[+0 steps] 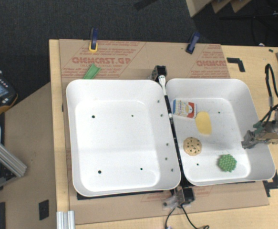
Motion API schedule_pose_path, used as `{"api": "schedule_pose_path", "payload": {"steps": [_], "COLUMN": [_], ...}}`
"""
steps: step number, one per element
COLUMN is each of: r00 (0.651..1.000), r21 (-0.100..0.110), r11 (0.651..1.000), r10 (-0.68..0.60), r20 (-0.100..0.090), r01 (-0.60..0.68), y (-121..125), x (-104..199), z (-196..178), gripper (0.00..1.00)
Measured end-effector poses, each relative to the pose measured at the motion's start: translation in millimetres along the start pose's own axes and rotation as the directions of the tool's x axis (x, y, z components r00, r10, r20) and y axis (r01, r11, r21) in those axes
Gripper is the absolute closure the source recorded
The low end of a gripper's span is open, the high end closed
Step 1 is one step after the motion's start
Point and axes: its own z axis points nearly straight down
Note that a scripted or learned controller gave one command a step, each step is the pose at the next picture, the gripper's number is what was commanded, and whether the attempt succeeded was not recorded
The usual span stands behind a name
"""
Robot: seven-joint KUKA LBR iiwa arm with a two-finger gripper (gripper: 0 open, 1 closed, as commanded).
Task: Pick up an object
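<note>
The approach is judged under way: the gripper (249,141) is seen at the right bin (241,90) edge, its spread impossible to tell. The green ball (227,162) nearby would need reaching leftward.

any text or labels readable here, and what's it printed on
"CHEMCAST GP": red print on the brown cardboard sheet under the two white bins, top left.
"CHEMCAS...": same red print at top right, cut off by the right bin.
Small white carton with red and blue label: print too small to read.
</note>
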Motion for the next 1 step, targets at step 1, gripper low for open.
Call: {"api": "schedule_pose_path", "payload": {"steps": [1], "r00": [1.0], "r21": [-0.022], "r11": [1.0], "r10": [-0.013], "r20": [0.006], "r01": [0.013], "y": [80.8], "x": [59.4], "z": [-16.2], "gripper": [1.0]}}
